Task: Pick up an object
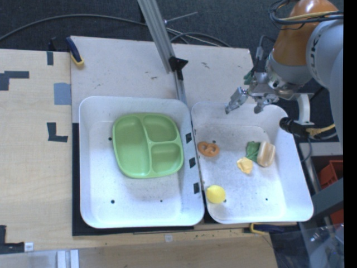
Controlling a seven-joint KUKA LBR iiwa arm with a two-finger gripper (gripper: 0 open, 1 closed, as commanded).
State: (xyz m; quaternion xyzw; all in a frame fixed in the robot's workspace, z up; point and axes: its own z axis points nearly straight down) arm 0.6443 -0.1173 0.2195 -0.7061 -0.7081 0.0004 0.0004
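My gripper [246, 103] hangs over the far edge of the right bin [290, 205], fingers spread open and nothing between them. Below it in that bin lie an orange pretzel-shaped piece [208, 148], a yellow lemon [216, 194], a small yellow chunk [245, 165], a green leafy piece [254, 149] and a tan bread roll [266, 154]. The roll and green piece touch each other. All objects rest on the bin floor, apart from the gripper.
The left bin [95, 166] holds a green divided plate [148, 144]. A grey metal pole [159, 29] slants in from the top to the divider between the bins. Cables run across the dark floor behind the bench.
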